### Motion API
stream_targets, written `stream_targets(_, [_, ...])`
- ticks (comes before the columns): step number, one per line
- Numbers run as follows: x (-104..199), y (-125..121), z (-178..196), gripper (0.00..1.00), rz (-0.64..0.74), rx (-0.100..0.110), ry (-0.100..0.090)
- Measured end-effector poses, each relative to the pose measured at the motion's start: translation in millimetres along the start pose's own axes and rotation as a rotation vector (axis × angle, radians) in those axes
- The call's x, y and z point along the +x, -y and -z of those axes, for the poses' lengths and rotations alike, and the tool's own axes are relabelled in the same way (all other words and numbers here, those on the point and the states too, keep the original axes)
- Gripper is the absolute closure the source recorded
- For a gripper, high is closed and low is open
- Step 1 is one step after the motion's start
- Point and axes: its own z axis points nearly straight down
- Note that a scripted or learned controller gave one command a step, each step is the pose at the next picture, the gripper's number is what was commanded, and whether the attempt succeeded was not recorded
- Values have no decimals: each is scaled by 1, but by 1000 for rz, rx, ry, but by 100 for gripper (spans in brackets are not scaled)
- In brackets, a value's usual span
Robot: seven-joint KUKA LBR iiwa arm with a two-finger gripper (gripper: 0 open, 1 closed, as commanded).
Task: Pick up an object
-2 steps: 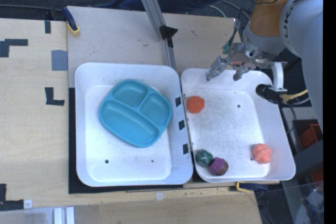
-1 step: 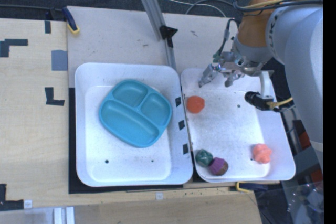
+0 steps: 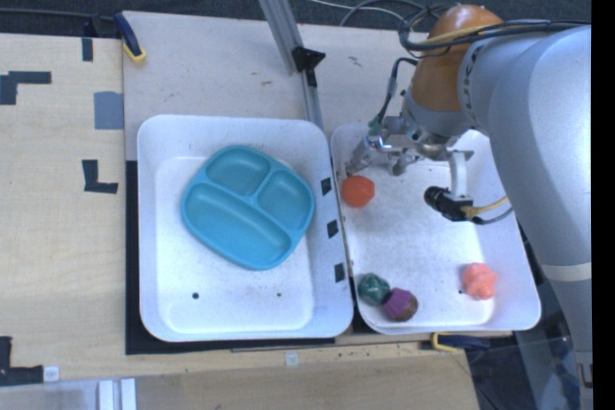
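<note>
In the right bin (image 3: pixel 423 235) an orange-red ball (image 3: pixel 357 191) lies near the left wall, toward the back. My gripper (image 3: pixel 380 159) hangs at the back of this bin, just above and to the right of the ball, and is not touching it. Its fingers (image 3: pixel 363 152) stand apart, open, with nothing between them. A dark green lump (image 3: pixel 373 287) and a purple lump (image 3: pixel 401 304) rest side by side at the bin's front edge. A salmon-pink lump (image 3: pixel 479 280) sits at the front right.
The left bin (image 3: pixel 163 235) holds a blue divided plate (image 3: pixel 250 205). A slanted metal pole (image 3: pixel 274 0) rises behind the bins. The grey arm (image 3: pixel 538 120) covers the right bin's right side, and a black cable fitting (image 3: pixel 447 201) hangs by the wrist.
</note>
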Motion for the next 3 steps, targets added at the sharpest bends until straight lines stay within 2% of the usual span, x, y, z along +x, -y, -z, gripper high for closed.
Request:
stream_targets(1, [0, -2, 14, 100, 1, -5, 0])
stream_targets(2, [-6, -4, 60, 100, -1, -11, 0])
stream_targets(3, [0, -2, 121, 100, 0, -13, 0])
